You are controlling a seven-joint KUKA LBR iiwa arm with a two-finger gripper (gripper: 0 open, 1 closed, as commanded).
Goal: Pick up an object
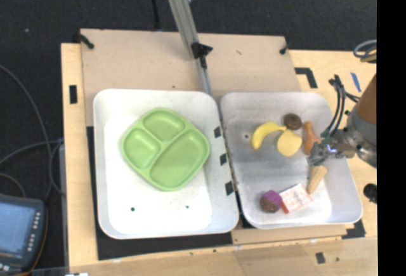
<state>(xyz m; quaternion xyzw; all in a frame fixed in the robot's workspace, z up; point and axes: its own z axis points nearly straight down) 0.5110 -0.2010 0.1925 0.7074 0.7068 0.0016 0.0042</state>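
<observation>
A grey robot arm reaches in from the right edge of a wooden bench bearing 2 shallow white bins side by side. Its gripper hangs over the right bin, near that bin's right wall; whether the jaws are wide or narrow cannot be told at this distance and angle, and nothing can be seen held between them.

The right bin holds the loose objects. A yellow banana lies left of the gripper, toward the bin's middle, with a round yellow fruit just beside it, between banana and gripper. A small brown ball sits up and left of the gripper, touching or nearly touching the top of an orange carrot-like piece that runs down toward the gripper's tip. Directly below the gripper lies a tan ice-cream cone. Farther down and left of it rest a white-and-red packet and, against that, a purple and brown lump.

The left bin, well left of the gripper, holds 1 green divided plate with 3 compartments. A slanted metal pole rises behind the bins, and a dark screen device sits on the floor at the far lower left.
</observation>
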